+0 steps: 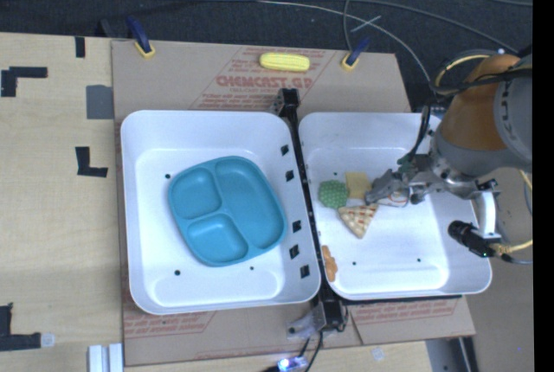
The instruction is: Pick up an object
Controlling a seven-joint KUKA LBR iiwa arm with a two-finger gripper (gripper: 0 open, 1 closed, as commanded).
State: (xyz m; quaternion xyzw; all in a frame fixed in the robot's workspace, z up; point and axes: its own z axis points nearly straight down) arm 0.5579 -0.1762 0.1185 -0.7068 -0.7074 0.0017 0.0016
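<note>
While a small tan wedge (358,219) lies on the floor of the right bin (433,275), its narrow tip points toward the camera's near edge and slightly right, and its long axis runs from that tip up toward the bin's far left. Just above the wedge's broad end sit a round green piece (332,194) and, beside it to the right, a pale yellow block (357,182); the three items cluster close together against the bin's left half. The gripper (382,189) of the grey arm (472,141) hangs just right of the yellow block and just above the wedge, reaching in from the right, and whether its fingers are parted or closed cannot be made out; nothing is seen between them. A small orange piece (329,261) rests near the right bin's near-left corner, well apart from the cluster. In the left bin (143,189), a blue divided plate (227,209) lies flat near the middle. Beyond both bins, a yellow corn-like object (284,61) lies on the cardboard sheet (199,72), its length running left to right.
</note>
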